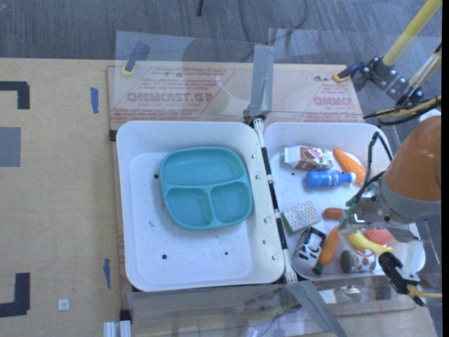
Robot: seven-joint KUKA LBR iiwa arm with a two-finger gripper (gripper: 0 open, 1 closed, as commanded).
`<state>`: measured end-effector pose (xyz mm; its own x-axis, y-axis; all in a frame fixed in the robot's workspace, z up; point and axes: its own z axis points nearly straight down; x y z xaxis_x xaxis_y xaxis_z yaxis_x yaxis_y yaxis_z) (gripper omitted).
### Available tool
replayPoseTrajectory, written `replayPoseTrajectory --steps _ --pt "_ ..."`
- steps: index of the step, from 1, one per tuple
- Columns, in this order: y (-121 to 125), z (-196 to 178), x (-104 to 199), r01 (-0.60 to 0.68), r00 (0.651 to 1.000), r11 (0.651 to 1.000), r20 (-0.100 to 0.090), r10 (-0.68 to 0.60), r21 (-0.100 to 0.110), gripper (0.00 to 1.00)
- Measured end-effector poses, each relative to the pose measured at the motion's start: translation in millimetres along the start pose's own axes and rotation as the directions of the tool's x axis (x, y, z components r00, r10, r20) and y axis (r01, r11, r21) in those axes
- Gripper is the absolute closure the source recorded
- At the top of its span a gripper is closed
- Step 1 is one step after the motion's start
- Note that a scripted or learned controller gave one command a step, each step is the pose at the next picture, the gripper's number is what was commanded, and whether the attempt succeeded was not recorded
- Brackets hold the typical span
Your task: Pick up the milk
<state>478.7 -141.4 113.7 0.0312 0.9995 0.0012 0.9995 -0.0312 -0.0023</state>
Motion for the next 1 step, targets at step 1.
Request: replayPoseTrajectory --steps 1 --pt "67.1 -62.3 52.5 0.171 0.985 0.985 0.002 -0.171 -0.004 1.0"
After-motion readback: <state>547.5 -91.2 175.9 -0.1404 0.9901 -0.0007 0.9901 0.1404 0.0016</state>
